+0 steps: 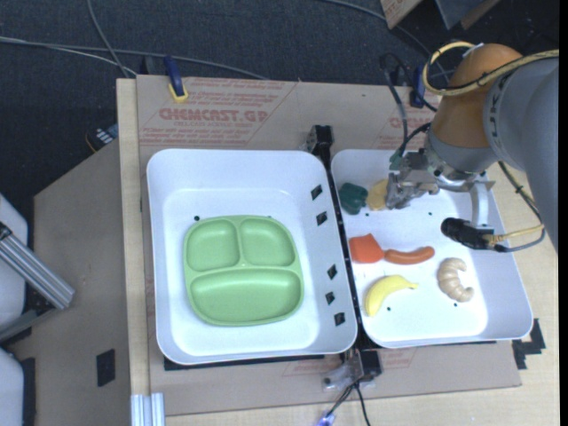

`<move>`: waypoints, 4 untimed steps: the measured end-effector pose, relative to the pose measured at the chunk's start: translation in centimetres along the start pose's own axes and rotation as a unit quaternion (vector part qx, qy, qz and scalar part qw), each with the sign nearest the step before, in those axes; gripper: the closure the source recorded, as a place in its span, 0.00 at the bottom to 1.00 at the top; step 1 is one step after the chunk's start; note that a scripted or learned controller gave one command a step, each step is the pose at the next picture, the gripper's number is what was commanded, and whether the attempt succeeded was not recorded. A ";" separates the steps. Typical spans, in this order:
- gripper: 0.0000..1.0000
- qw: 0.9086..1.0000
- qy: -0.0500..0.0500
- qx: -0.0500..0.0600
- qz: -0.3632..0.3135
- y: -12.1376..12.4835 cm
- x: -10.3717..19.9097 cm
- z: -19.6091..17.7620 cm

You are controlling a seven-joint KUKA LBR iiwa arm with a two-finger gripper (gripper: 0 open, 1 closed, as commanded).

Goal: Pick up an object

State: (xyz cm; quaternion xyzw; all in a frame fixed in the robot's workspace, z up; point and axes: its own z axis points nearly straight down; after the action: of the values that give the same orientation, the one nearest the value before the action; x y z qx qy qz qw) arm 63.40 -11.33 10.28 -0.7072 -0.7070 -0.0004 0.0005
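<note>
Camera view. Grey arm with orange band enters from upper right; its gripper (401,191) sits low over the upper left part of the right white bin (497,313). Cannot tell whether it is spread or closed.

A pale yellow piece (378,196) lies touching the gripper tip, a dark green item (353,196) just left of it.

Mid-bin: orange-red wedge (365,249), red sausage (410,256). Lower: yellow banana (387,291), tan croissant (454,278).

Left white bin (169,185) holds a green three-compartment plate (242,270).
</note>
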 end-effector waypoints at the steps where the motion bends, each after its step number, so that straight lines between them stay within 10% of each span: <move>1: 1.00 1.000 -0.001 -0.003 -0.001 0.5 0.1 -4.4; 3: 1.00 1.000 -0.001 -0.004 -0.001 0.7 0.3 -14.0; 4: 1.00 1.000 0.001 0.001 -0.003 -0.1 5.7 -14.5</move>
State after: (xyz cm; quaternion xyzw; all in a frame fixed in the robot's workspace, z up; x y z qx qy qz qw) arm 63.26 -5.69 24.79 -0.7054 -0.7088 -0.0002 0.0015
